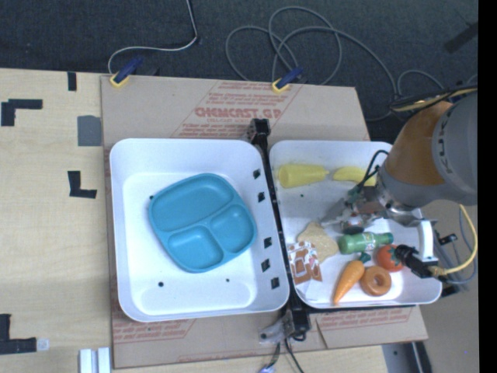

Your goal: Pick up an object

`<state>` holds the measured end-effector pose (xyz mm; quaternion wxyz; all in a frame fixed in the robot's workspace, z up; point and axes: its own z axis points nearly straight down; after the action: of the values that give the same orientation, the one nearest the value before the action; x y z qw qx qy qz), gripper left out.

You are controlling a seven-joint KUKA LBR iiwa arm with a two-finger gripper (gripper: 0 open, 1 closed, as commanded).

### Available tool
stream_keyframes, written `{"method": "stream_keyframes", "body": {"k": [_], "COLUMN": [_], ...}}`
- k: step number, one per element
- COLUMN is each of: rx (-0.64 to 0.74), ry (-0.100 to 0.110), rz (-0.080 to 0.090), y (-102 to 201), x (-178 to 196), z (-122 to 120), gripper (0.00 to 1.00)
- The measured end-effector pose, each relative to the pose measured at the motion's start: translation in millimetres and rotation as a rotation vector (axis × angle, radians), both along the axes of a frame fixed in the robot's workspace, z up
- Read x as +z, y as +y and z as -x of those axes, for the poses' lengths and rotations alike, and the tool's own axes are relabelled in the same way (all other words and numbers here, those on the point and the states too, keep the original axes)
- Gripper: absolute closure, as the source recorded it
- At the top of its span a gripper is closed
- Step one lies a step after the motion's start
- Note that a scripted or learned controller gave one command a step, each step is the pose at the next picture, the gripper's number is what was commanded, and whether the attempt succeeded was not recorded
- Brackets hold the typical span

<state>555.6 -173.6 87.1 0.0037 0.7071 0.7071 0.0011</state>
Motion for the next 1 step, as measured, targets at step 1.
{"method": "stream_keyframes", "body": {"k": [1], "rx": [0.001], "ry": [0.006], "rz": [-0.004], "y": [-4.3], "x": [-0.7], "z": [-5.9], "gripper": [0.00]}}
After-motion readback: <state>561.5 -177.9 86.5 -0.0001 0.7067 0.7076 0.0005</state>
